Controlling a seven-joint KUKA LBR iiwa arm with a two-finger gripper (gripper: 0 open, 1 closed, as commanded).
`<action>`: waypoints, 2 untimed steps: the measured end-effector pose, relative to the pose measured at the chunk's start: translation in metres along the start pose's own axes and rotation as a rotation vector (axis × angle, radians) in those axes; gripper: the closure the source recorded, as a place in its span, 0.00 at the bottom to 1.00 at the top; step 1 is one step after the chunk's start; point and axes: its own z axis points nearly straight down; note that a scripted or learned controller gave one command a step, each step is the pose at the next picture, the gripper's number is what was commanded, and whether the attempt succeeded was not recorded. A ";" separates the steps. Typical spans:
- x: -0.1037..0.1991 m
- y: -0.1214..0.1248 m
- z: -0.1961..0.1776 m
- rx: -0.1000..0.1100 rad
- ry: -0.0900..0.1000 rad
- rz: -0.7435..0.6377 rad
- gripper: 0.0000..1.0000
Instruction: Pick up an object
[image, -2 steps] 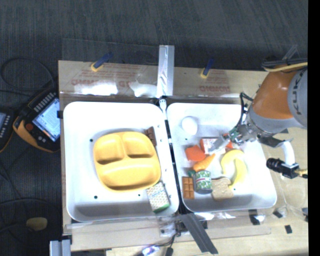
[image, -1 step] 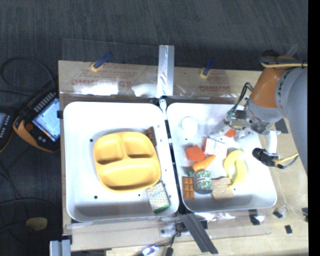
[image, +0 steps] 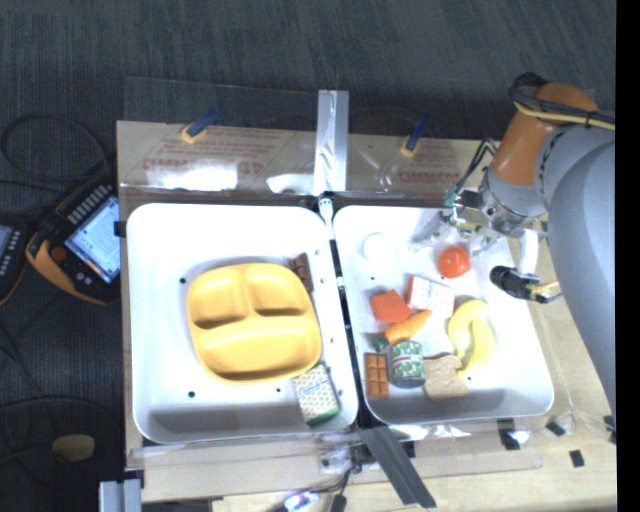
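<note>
Reaching in from the right, the grey arm (image: 590, 230) hangs over the far corner of the right bin (image: 530, 395), its jaws (image: 462, 222) low above the bin floor just beside the red tomato (image: 454, 262). The left bin (image: 150, 300) carries a yellow divided plate (image: 252, 318) and a small green carton (image: 317, 394). The right bin holds the likely targets: a banana (image: 472, 336), a white box (image: 428, 295), a green can (image: 406, 362), an orange carrot (image: 408, 326), a slice of bread (image: 444, 378) and a chocolate bar (image: 376, 373). Nothing appears lifted yet, so I judge the pick not yet done; closing and raising remain. How far the jaws stand apart I cannot tell, and nothing shows between them.
</note>
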 end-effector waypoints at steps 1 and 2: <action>-0.005 0.001 -0.008 -0.014 -0.016 -0.001 1.00; 0.043 -0.031 -0.034 -0.004 -0.014 0.094 1.00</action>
